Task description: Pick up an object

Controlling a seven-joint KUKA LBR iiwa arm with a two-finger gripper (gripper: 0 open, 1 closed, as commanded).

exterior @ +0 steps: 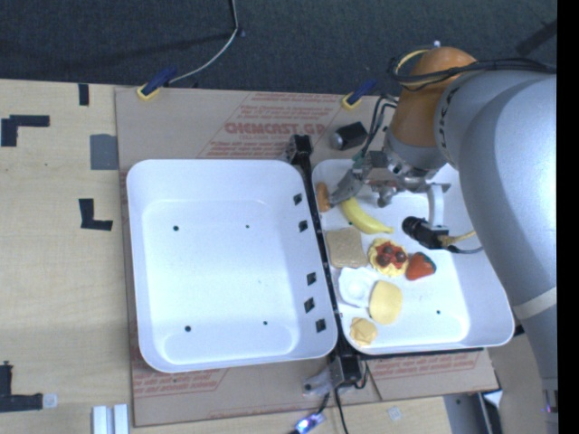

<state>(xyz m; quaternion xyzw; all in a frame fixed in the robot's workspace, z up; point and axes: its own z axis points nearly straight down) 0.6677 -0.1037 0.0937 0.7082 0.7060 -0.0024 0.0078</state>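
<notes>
The gripper [348, 191] hangs low over the right bin's [470, 328] far left corner, fingers hard to make out. A yellow banana [365, 218] lies just beside it, toward the bin's middle. Nothing shows between the fingers. The left bin [217, 260] sits alongside.
</notes>
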